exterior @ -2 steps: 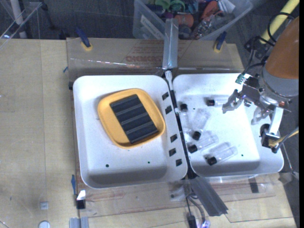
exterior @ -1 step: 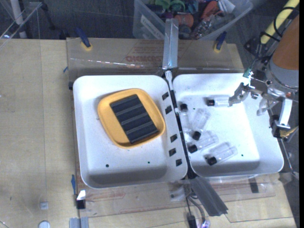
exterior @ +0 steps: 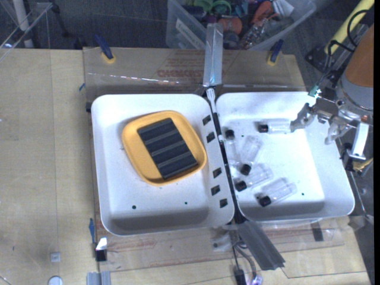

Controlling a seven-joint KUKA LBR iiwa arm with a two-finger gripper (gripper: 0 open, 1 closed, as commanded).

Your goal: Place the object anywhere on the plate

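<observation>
Cataloguing, largest first, with places reckoned from the claw:

Bench (exterior: 41, 159): wooden top, carrying everything we list; it spreads away to the claw's far side.

Left bin (exterior: 113, 212): white and shallow, well away from the claw, across the central divider. We judge it the receiving side, since it holds the plate.

Right bin (exterior: 332, 195): white and shallow, directly beneath and beside the claw; we take it as the supply side, since the loose pieces lie here.

Plate (exterior: 132, 136): yellow, rounded square, well apart from the claw in the left bin. A black ribbed block (exterior: 167, 149) already lies on it.

Claw (exterior: 304, 116): hangs over the upper part of the right bin, at the end of the arm reaching in from the bin's outer edge. Whether it is parted or closed, and on what, we cannot tell.

Vials (exterior: 274, 190): several clear ones with dark caps, scattered in the right bin. One (exterior: 270, 127) lies just beside the claw, apparently touching its tip; the others sit further off toward the divider. We judge the near one the object sought, not yet lifted, hence the claw's low station there.
</observation>
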